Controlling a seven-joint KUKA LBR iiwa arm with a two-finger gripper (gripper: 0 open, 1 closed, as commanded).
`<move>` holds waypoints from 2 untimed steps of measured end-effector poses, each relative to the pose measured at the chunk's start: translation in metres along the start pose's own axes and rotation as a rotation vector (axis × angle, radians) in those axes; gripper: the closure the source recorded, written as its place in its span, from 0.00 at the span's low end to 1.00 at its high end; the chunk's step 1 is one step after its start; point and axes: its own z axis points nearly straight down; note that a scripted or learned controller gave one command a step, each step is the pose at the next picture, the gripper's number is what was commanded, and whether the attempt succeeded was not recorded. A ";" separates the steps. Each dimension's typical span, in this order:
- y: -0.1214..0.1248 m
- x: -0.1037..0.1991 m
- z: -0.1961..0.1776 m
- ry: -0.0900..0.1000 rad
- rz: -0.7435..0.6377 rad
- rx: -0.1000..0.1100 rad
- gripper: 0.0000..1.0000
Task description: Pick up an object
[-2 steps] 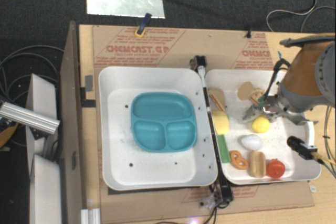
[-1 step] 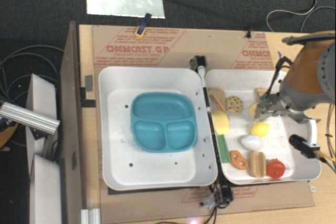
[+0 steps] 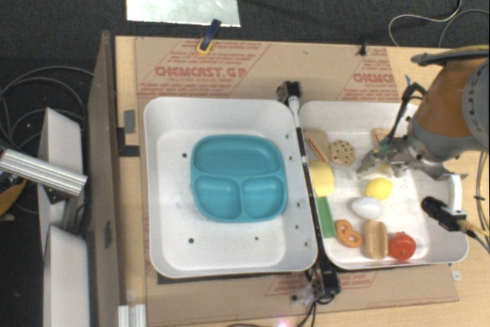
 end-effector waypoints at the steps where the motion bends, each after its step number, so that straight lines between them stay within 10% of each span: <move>1: 0.062 -0.028 0.010 -0.003 -0.004 -0.003 0.00; 2: 0.099 -0.039 0.010 0.003 -0.003 0.007 0.00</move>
